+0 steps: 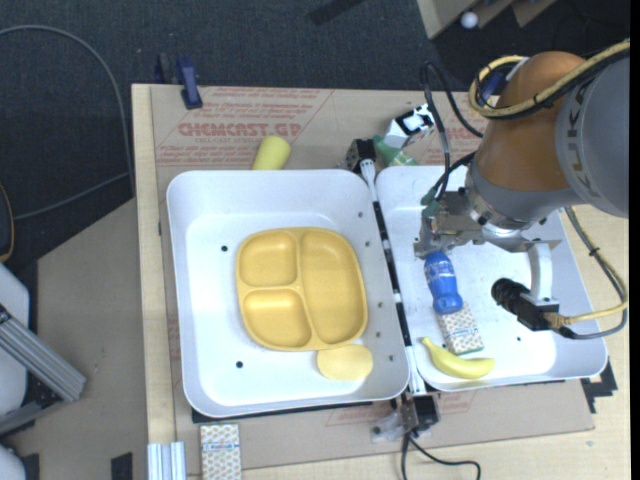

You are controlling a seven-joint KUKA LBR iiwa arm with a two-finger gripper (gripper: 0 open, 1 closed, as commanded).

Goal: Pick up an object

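We saw the blue bottle (441, 281) lying lengthwise just below the gripper (437, 243), by the right bin's (575, 353) left wall.

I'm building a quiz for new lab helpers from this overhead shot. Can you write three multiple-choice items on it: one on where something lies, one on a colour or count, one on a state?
1. Where does the yellow divided plate lie?
A. In the left bin
B. In the right bin
C. On the floor

2. What colour is the bottle in the right bin?
A. Red
B. Blue
C. Green

3. How does the bottle stand?
A. Upright on its base
B. Lying on its side
C. Leaning against the bin wall

Answers:
1. A, the plate sits in the middle of the left bin, with a small yellow disc at its lower edge.
2. B, its body is blue, with a pale cap end towards the gripper.
3. B, it lies flat on the bin floor, lengthwise between the gripper and the banana.
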